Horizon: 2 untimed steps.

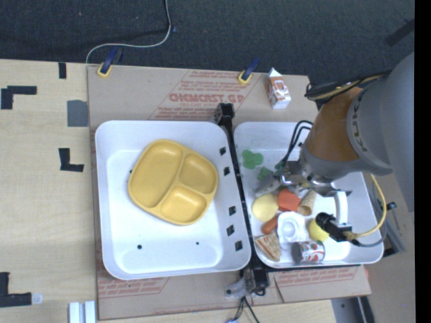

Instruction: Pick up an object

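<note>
I see the gripper [291, 179] low in the right bin [259, 143], right over the toy pile; I cannot tell how its hand stands. Just below it lie an orange-red piece [288, 200] and a yellow lemon-like toy [264, 207]. The left bin [108, 180] holds a yellow divided plate [174, 181].

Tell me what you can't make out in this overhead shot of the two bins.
- Gripper: the wrist above hides whether its fingers are open or shut.
- Right bin: the arm covers its far right part.
- Can label: too small to read.
- Small carton behind the bins: print too blurred.
</note>
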Each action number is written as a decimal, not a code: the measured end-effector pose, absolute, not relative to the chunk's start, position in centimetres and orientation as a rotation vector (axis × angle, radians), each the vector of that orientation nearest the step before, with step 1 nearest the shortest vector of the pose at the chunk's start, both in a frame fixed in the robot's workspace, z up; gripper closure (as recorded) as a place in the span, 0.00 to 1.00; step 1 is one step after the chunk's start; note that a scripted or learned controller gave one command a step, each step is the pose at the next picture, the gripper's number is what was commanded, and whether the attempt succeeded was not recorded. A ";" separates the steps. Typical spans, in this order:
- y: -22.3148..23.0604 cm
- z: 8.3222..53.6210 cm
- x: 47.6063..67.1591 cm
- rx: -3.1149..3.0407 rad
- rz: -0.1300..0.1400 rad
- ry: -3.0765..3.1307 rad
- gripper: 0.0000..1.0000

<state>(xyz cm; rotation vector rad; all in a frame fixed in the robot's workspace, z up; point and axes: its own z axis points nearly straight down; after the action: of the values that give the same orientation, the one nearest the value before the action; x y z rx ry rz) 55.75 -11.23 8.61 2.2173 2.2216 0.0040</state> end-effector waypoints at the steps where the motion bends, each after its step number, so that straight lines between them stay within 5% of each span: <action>1: -11.3 9.6 55.8 2.217 0.003 2.220 1.00; 2: -11.3 9.6 55.7 2.218 0.002 2.221 0.00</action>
<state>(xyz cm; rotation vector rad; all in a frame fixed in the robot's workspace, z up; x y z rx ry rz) 55.73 -11.31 9.55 2.2179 2.2207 0.0020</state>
